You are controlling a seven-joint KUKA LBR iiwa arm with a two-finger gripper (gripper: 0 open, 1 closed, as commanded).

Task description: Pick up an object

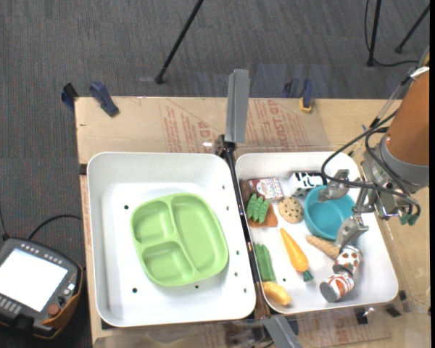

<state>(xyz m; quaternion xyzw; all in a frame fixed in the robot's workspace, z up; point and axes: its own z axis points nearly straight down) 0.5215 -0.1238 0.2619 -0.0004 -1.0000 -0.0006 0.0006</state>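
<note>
In the camera view, the two-finger gripper [346, 207] hangs over the right edge of the right white bin [388, 278], fingers spread and empty, straddling a round blue plastic bowl [326, 216]. Toys crowd close: descending, a finger may strike the bowl's rim or nudge the orange plastic carrot [294, 250].

One camera watches me from above, fixed over the counter [167, 125] and tilted so it looks down at a slant. It stands far enough back to take in both white bins, the left bin [101, 194] and the right bin [380, 267], plus floor beyond. My arm [413, 122] enters from its right side.
</note>
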